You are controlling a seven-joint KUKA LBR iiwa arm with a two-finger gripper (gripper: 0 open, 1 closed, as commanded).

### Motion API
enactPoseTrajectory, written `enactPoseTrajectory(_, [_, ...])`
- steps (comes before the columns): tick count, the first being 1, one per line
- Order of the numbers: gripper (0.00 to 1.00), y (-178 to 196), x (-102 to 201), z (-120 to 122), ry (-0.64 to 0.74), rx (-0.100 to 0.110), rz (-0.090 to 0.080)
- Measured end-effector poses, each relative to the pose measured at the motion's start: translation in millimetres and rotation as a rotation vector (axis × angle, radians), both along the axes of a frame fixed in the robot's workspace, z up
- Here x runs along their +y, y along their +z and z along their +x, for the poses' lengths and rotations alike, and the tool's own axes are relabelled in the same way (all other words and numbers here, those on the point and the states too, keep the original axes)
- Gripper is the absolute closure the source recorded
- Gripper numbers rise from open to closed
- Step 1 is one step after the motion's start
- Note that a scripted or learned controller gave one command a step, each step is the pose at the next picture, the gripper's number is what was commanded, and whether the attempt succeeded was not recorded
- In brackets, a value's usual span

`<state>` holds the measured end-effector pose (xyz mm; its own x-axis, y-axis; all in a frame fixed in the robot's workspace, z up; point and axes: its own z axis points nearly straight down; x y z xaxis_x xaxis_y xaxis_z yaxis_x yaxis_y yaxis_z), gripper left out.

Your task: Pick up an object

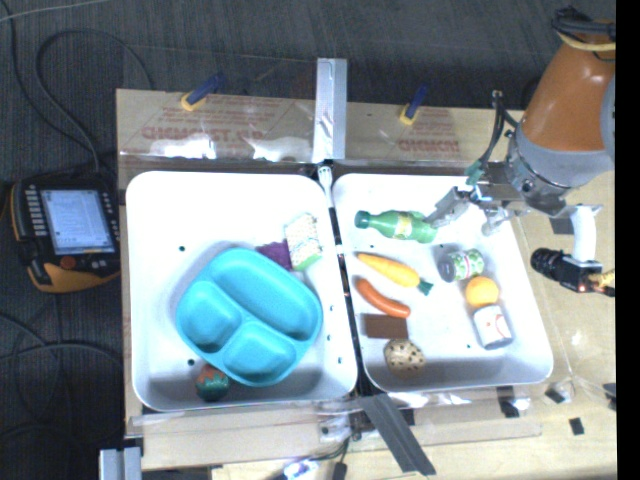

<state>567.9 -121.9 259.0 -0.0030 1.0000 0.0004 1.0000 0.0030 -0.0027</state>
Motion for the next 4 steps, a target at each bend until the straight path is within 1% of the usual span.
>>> enactPoseTrajectory(1, [0.00,-98,-7,48,0.088,0.001,-0.001])
enactPoseTrajectory(2, [0.00,-168,6,58,0.325,-0.015,-0.004])
enactPoseTrajectory(3, [0.00,-167,20,-2,0.290,-0.019,-0.006])
enactPoseTrajectory(4, [0.00,-131,-11,-33,0.239,-0.001,0.001])
